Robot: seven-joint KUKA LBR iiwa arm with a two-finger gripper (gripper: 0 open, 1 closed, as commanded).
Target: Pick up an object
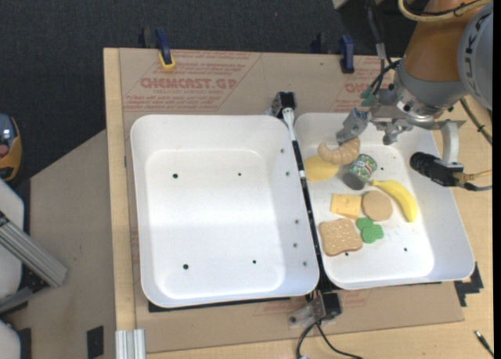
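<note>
My gripper [372,129] hangs over the far end of the right bin [438,260], its two fingers spread open with nothing between them. Just below its left finger lies a tan croissant [340,152]. A small tin can [361,170] lies on its side a little nearer, beside a pale yellow piece [317,168]. Further toward the front lie a banana [399,197], a cheese wedge [345,206], a round brown bun [377,206], a slice of toast [340,236] and a green broccoli piece [370,231].
The left bin [149,193] stands beside the right one, and their rims meet along a dark middle strip [300,185]. Both rest on a cardboard-covered bench [196,80] with blue clamps [163,42] at its far edge. The arm comes in from the upper right.
</note>
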